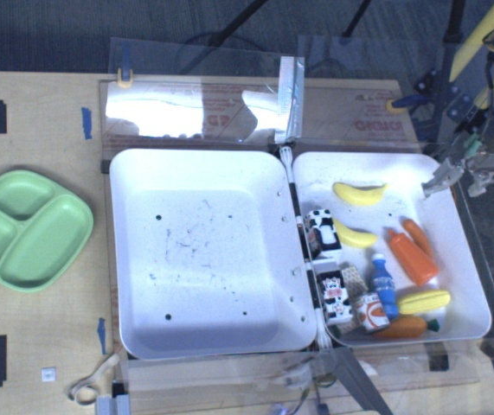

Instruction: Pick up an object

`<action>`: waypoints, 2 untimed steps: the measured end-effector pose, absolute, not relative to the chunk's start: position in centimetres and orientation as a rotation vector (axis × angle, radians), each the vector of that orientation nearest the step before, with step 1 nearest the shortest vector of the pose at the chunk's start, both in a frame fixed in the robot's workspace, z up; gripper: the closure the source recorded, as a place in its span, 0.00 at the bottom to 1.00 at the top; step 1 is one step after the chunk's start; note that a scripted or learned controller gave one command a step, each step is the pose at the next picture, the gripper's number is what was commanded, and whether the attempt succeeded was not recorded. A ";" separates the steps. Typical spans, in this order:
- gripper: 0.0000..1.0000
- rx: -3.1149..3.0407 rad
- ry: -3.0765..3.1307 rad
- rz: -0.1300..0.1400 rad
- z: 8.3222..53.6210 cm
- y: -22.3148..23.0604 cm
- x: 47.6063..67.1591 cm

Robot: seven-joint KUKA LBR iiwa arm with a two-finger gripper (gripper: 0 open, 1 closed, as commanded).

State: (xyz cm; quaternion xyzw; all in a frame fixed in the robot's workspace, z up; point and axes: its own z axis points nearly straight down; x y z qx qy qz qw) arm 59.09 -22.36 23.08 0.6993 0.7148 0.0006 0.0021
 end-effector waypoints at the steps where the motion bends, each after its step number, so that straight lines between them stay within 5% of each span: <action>1: 0.00 2.124 2.315 0.001 15.7 -15.5 60.9; 2: 0.00 2.151 2.283 0.004 8.6 -11.9 65.2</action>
